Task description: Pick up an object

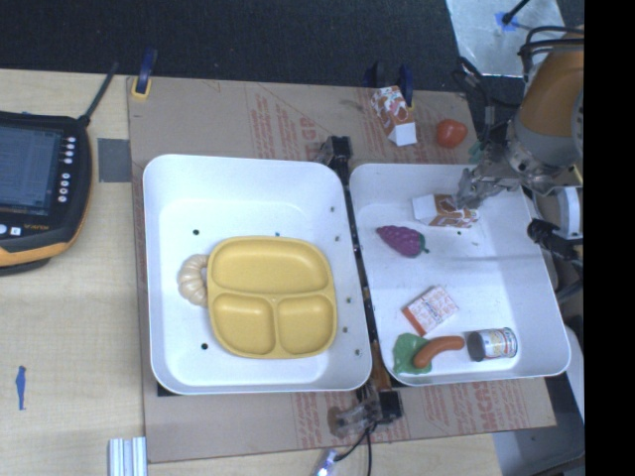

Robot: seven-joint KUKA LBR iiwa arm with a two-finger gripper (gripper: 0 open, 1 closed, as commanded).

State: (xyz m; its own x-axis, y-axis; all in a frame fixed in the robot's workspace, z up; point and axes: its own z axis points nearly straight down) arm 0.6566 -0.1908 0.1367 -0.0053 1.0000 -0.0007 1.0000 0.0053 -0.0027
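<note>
The arm [546, 97] reaches in from the right; its gripper [468, 194] hangs low over the right bin [526, 296], fingertips at a small carton [444, 210] lying just below-left. Whether the fingers clasp it, I cannot tell. Left of the gripper lie grapes [401, 240]; nearer the camera, a packet [431, 310] and can [493, 345].

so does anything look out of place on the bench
Two things lie outside the bins, on the cardboard behind the right bin: a small carton tipped on its side and a red tomato. Nothing looks spilled.
</note>
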